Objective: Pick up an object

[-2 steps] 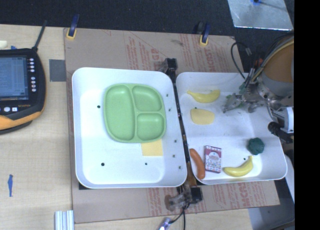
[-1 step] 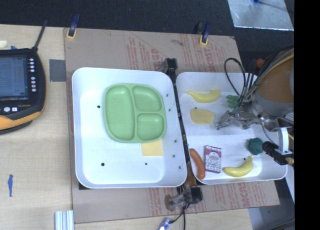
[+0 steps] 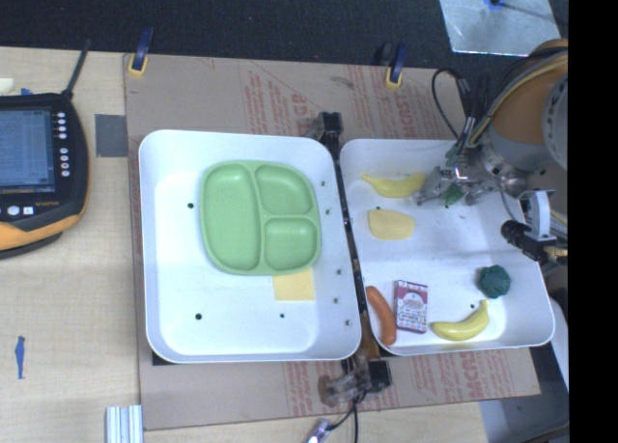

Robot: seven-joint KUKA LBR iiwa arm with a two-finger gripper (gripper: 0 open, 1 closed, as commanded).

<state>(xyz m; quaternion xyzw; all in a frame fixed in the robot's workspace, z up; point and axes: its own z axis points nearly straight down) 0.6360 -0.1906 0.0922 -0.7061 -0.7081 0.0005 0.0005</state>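
Objects for picking lie in the right bin (image 3: pixel 541 340), and my hand (image 3: pixel 446 188) sits low over its upper part, beside a yellow banana-shaped piece (image 3: pixel 391 183); I cannot tell whether it is open or gripping anything. Below it I see a pale yellow wedge (image 3: pixel 390 225). Further down are a green lump (image 3: pixel 494 280), a banana (image 3: pixel 462 323), a red carton (image 3: pixel 410 305) and an orange sausage (image 3: pixel 380 314). On the desk, the left bin (image 3: pixel 164 267) carries a green divided plate (image 3: pixel 260 216) and a yellow square (image 3: pixel 294 286)

The bench (image 3: pixel 58 316) carried a cardboard sheet (image 3: pixel 241 94) at frame centre. Two white bins (image 3: pixel 164 238) rested on it. A teach pendant (image 3: pixel 39 171) lay at left.
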